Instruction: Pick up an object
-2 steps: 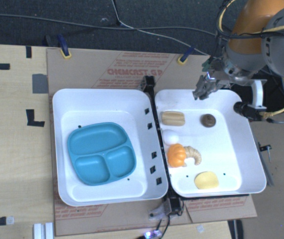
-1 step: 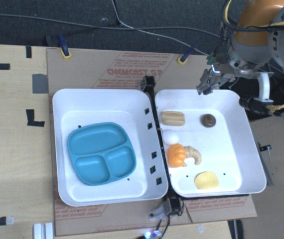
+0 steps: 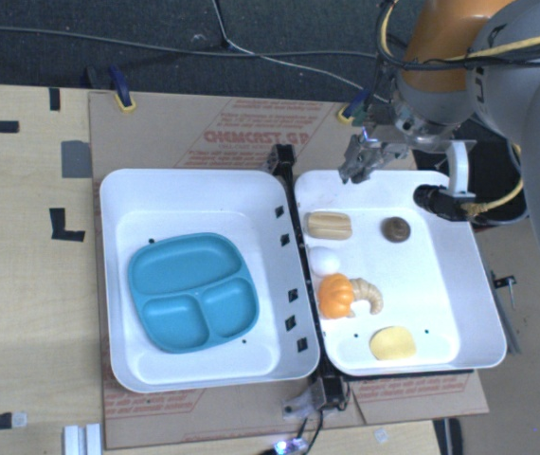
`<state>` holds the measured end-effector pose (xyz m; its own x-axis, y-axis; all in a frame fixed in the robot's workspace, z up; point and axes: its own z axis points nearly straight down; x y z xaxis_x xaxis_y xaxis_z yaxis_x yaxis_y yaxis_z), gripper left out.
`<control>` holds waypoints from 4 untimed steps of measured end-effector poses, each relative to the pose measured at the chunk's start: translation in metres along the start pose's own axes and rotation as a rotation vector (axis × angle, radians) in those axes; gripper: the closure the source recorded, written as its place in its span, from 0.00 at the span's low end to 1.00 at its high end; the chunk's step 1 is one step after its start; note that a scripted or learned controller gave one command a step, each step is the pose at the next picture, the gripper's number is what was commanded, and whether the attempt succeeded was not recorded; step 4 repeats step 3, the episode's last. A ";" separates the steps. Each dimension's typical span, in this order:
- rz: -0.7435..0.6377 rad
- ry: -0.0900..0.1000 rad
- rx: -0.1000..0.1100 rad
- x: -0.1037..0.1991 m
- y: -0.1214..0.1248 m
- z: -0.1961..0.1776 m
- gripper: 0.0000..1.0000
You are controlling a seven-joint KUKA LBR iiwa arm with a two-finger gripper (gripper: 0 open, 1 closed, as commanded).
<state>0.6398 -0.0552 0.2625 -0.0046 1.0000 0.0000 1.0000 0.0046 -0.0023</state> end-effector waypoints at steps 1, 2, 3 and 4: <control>0.000 0.001 0.002 0.048 -0.014 0.020 1.00; -0.001 0.001 0.000 0.094 -0.020 0.020 1.00; -0.002 0.001 0.000 0.149 -0.027 0.021 1.00; -0.002 0.001 0.000 0.149 -0.027 0.021 1.00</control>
